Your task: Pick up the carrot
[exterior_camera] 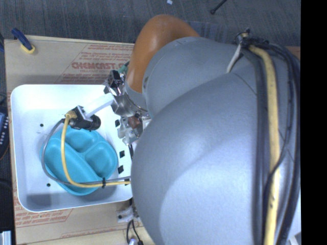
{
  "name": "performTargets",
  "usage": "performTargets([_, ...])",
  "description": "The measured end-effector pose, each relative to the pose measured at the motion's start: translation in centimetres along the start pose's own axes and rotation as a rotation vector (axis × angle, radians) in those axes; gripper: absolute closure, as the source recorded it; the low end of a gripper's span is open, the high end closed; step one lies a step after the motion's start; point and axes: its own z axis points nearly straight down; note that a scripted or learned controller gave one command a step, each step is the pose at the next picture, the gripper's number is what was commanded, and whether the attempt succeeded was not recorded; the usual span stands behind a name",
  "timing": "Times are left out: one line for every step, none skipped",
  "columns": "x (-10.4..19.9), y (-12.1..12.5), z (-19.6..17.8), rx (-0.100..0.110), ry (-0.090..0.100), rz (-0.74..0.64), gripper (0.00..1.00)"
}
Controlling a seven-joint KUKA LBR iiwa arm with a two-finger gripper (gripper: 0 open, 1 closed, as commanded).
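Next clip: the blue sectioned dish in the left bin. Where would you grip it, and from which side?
Probably the blue dish by its right rim, coming straight down from above. It lies flat, open side up, so the raised rim wall is the thin part to pinch across. A yellow cable crosses its left part and a grey hose hugs the left edge, so that side looks crowded.

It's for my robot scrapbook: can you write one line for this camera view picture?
Big grey robot arm with an orange band leans over a shallow white bin holding a blue plastic divided dish.
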Motion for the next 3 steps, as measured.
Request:
performTargets([0.0,0.3,-0.2,-0.002,0.006,0.005,0.0])
performTargets([-2.5,0.1,13.6,0.007,-0.006,0.046,0.0])
performTargets([4.4,-1.7,18.1,0.004,0.006,0.026,0.0])
